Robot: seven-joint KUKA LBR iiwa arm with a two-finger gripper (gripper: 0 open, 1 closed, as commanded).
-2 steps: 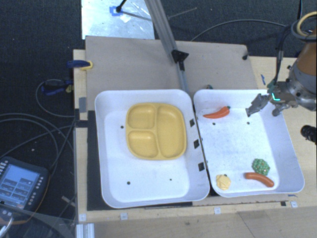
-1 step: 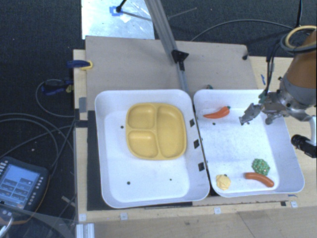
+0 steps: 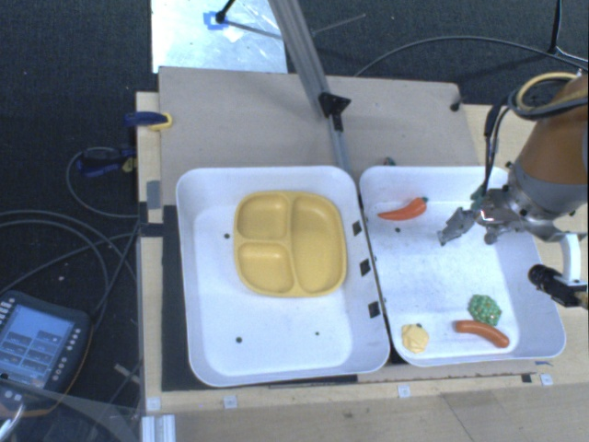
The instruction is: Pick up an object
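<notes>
— Nearest, what's on the dark carpet?
— Cables and a pendant (image 3: 32, 339).
— And the bins?
— Yellow plate (image 3: 290, 243) left; carrot (image 3: 403, 210), sausage (image 3: 481, 332), broccoli (image 3: 484, 308) right.
— Gripper (image 3: 463, 225)?
— Fingers apparently spread, holding nothing, near the carrot.

Dark carpet (image 3: 74, 53) with loose cables (image 3: 83, 201) surrounds the tan bench (image 3: 239, 118); a pale floor patch (image 3: 202, 17) lies behind.

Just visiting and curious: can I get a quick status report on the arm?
End effector over right bin, nothing seen between its fingers. Nearest: orange carrot, lying free. Broccoli, sausage, yellow piece near front edge. Nothing blocking.
</notes>
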